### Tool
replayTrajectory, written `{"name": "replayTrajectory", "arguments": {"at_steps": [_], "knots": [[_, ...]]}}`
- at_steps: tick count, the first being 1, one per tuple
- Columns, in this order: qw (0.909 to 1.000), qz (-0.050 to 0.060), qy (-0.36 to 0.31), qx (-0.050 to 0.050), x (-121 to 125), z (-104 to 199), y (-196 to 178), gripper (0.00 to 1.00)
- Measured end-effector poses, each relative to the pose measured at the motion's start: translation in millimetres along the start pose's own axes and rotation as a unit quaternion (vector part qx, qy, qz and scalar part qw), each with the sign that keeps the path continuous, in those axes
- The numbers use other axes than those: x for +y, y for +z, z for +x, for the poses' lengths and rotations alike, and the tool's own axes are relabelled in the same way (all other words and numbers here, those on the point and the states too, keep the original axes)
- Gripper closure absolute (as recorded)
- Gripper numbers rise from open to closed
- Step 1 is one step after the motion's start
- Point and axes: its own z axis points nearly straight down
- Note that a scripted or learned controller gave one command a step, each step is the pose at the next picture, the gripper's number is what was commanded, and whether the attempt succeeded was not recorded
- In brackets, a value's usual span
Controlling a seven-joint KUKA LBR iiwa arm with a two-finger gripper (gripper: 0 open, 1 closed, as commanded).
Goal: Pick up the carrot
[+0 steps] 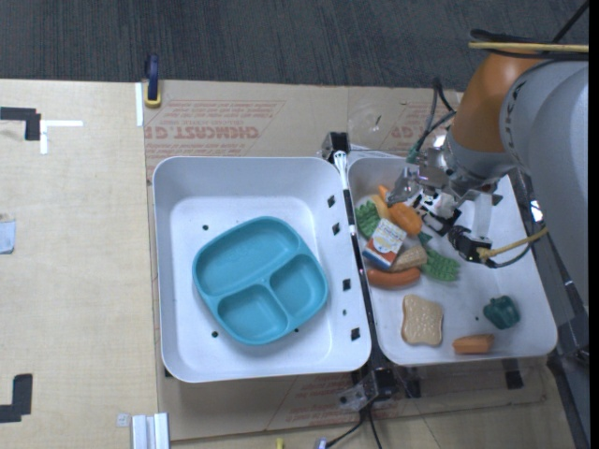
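Dark carpet behind; pale wood desk (75, 279) with cardboard under two white bins. Left bin (178, 344): holds a blue tray (259, 280), three compartments. Right bin (524, 340): holds a clutter of toy food.

Carrot (404, 218): orange, short, lying slantwise in the upper left part of the right bin, just under the end effector (423, 195). Crowded on all sides: green leafy piece (367, 219) on its left, small carton (386, 242) touching its lower end, sausage (394, 276) below that. Further off: green frill (443, 267), toast (422, 321), small orange piece (473, 344), green pepper (501, 312).

End effector: low over the pile at the carrot's upper end, wrapped in cables. Fingers hidden by clutter and wrist; cannot tell whether spread or pressed together. No sign of the carrot pinched.

Handling, judged: likely hollow plastic toy, so light, stiff, not fragile. Smooth, rounded and tapered, so slippery; apt to squirt out of a two-finger pinch near the thin end. Best hold across the thick middle, fingers square to the long axis. Little room for fingers on the carton side; risk of nudging neighbours or catching the carton instead. Slanted pose calls for matching wrist rotation.
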Motion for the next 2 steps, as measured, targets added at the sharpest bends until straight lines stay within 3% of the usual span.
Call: {"name": "replayTrajectory", "arguments": {"at_steps": [1, 2], "knots": [[0.9968, -0.009, 0.079, 0.004, -1.1, 0.6, -0.3, 0.0], [0.961, -0.01, 0.276, 0.003, -7.7, -9.0, -0.3, 0.0]]}}
